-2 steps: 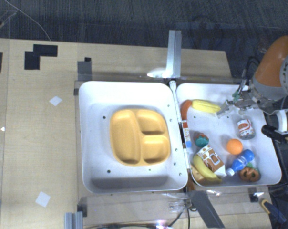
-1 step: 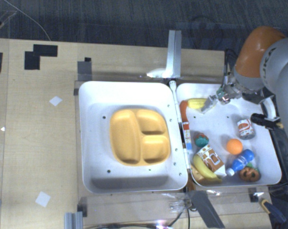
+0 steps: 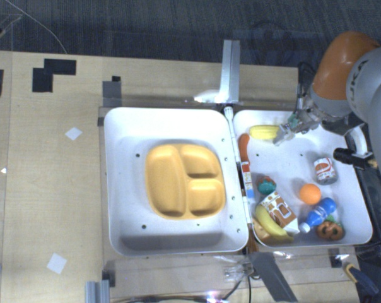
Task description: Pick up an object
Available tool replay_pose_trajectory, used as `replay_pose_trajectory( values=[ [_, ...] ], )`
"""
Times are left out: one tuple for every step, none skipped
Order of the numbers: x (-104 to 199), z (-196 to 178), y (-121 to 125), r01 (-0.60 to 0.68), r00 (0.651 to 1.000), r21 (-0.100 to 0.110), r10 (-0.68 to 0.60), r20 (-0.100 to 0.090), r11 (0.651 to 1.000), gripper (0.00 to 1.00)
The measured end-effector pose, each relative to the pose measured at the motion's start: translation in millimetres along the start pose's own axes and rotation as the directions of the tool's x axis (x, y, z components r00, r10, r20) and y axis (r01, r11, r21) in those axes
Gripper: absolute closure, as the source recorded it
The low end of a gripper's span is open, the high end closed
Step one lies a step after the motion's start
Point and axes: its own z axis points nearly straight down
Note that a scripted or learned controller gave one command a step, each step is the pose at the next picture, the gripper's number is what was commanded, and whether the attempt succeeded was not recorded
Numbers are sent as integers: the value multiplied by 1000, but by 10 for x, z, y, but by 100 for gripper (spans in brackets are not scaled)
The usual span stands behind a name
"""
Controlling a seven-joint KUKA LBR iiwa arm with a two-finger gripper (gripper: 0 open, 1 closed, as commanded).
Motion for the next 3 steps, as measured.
replay_pose_trajectory(
  values=[
    [221, -582, 51, 295, 955, -16, -295, 8, 955, 100],
    [225, -560, 42, 295, 956, -13, -295, 5, 956, 0],
    [-128, 61, -65, 192, 981, -8, -193, -10, 981, 0]
  ],
)
